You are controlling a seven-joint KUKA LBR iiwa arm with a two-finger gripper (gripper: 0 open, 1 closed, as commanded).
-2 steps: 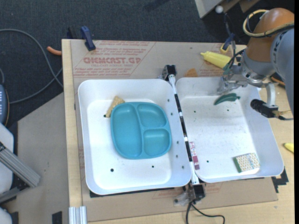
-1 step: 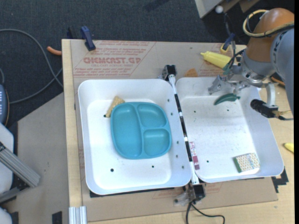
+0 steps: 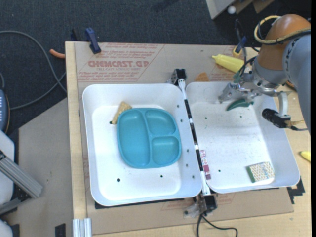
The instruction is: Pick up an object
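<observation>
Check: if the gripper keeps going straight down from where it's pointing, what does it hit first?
Most likely the bare floor of the right-hand shallow white bin, near its far edge. The two-finger gripper has nothing under it; the small green-patterned square pad lies well off its line. Depth unclear.

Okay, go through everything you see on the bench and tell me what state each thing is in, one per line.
Blue divided plate: upright, flat in the left bin, covering part of a tan item.
Patterned sponge: flat in the right bin, untouched.
Gripper: over the right bin's far end, fingers spread, holding nothing.
</observation>
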